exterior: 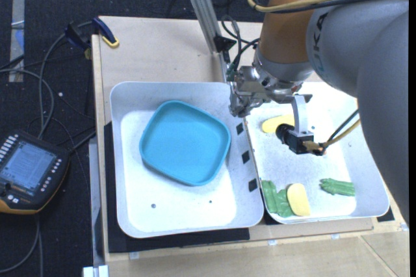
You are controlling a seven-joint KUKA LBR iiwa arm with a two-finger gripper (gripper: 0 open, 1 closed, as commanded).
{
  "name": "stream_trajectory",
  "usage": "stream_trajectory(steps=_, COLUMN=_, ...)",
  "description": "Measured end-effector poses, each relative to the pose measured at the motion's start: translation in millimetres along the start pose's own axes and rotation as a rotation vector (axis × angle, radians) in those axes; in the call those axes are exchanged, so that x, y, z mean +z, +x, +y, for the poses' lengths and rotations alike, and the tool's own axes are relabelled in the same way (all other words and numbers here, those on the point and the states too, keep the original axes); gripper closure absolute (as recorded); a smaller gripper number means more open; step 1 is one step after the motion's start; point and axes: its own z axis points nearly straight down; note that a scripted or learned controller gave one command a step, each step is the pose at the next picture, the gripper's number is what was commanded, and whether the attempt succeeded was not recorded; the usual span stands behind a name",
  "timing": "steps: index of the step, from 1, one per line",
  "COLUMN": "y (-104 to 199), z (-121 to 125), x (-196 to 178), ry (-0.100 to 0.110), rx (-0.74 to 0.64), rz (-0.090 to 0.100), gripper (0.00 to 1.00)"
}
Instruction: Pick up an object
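Over the seam btwn the two white bins, near their far edge, hangs the end effector (240, 106), pointing down. Nothing can be made out in its grip, and can't tell from this angle how far open it is. View-left bin (123, 139) holds one blue square plate (185, 142), lying flat, approx. centre, w/ its right edge close to the seam. View-right bin (364, 171) holds four small items. A pale yellow piece (273, 124) sits toward the far end, near the end effector on its view-right side but apart from it. A green pod (275, 199) and a yellow oval (298, 199) lie touching side by side at the near edge. A second green piece (337, 187) lies a little view-right of those, apart. Both bins sit on a tan counter (162, 48), w/ a blue-and-yellow clamp (101, 32) at its far-left corner. A handheld control pad (26, 168) lies on the dark floor, well left of the counter.
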Motion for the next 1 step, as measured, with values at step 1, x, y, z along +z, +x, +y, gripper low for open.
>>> stream_trajectory(steps=1, y=42.8, z=15.1, x=10.9, ry=0.001, rx=0.002, rz=-0.001, gripper=1.0)
